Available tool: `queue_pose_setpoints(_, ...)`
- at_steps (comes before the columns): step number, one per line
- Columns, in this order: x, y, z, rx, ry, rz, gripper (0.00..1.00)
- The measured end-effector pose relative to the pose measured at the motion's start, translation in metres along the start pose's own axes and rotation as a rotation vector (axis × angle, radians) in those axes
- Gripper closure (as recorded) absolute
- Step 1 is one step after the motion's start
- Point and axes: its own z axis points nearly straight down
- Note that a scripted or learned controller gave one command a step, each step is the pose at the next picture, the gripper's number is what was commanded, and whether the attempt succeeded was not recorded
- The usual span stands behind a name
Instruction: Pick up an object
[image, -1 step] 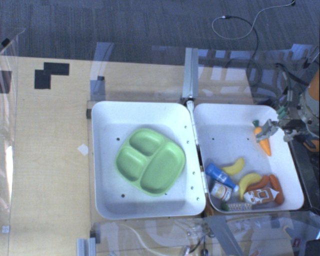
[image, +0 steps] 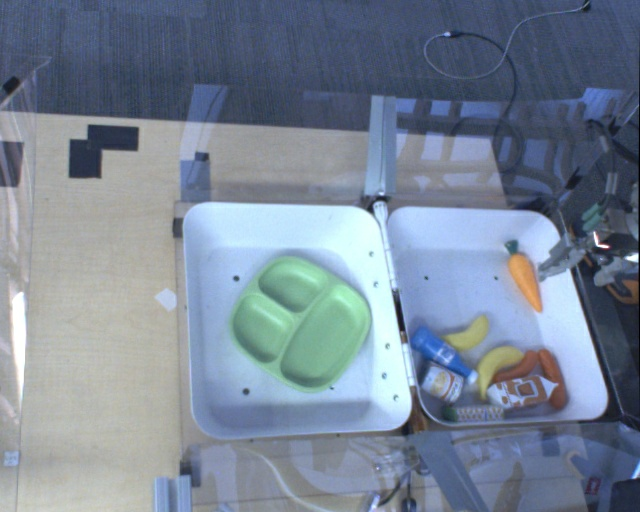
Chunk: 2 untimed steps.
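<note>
Camera view: pale wood bench on dark grey carpet, clear panels around it. Left bin holds a green divided plate. Right bin has a toy carrot near its right wall, and a banana, blue bottle and other toys at front. Gripper at the right rim beside the carrot; grip state can't tell.

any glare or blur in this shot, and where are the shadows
Camera view: sharp in the middle; the gripper at the right edge is blurry. Clear panels around the bins give pale reflections. The green plate casts a soft shadow on the left bin; the carrot is evenly lit.
</note>
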Motion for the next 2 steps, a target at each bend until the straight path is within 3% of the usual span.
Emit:
queue_pose_setpoints(1,0.006,0.03,0.143,0.004,0.001,0.056,0.0)
queue_pose_setpoints(2,0.024,0.065,0.192,-0.006,0.0,-0.031,0.0)
